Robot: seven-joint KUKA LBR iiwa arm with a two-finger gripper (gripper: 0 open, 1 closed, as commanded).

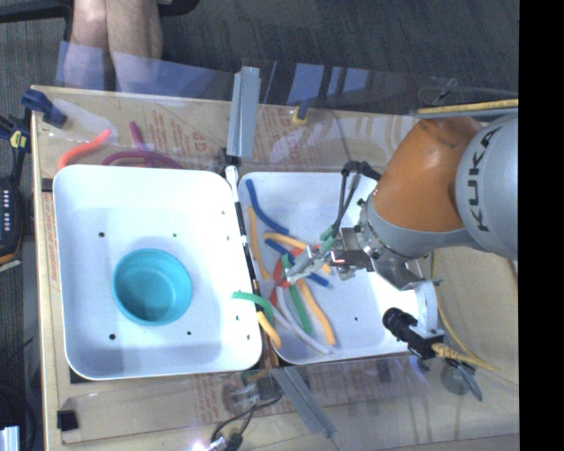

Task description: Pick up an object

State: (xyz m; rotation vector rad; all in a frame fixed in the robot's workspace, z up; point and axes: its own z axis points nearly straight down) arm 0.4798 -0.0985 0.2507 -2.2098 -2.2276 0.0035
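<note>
Gripper above one strip pile

Pale wooden desk on dark carpet; beyond its far edge, bare legs of someone.

The arm reached in from the right over the right bin. The gripper was positioned low among a loose pile of coloured strips, yellow, green, blue and red. The left bin held a teal bowl, upright. One green strip lay across the divide between the bins.
</note>
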